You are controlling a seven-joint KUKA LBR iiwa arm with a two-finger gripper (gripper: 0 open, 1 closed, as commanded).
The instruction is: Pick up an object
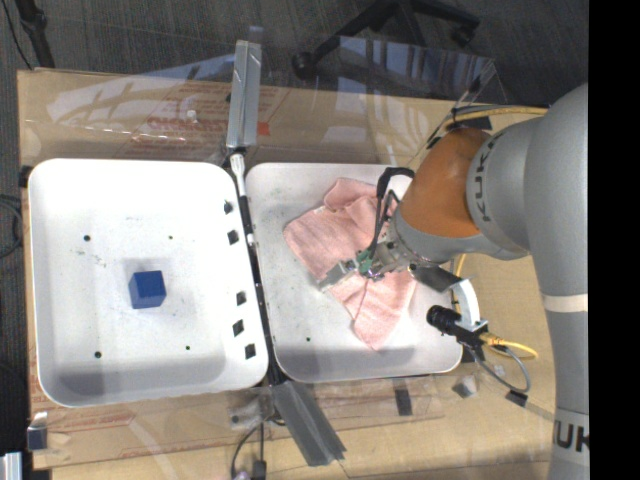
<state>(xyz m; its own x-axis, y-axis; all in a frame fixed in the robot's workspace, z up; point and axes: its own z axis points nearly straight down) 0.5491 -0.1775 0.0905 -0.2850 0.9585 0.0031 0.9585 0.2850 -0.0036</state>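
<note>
Across the bench, going from left to right, the left bin comes first: a shallow white tray with rounded corners and a few small dark holes in its floor. A small blue cube sits on that floor, left of the bin's middle and well apart from every wall. A grey metal bar lies on the bench above the seam where the two bins meet, and a row of small black clips runs down that seam.

Next comes the right bin, touching the left one along the seam. A pink cloth lies crumpled in it, spread from the bin's upper middle down toward its lower right, with one flap reaching toward the bottom wall.

Over the cloth's centre hangs the gripper, low and right against the fabric. Its tip looks pressed into or onto the folds, but whether the tip is spread or closed cannot be made out, and no cloth can be seen clamped in it. Behind it rises the orange band of the wrist, and then the grey arm filling the right side. A black cable fitting with a yellow wire hangs by the bin's lower right corner.
</note>
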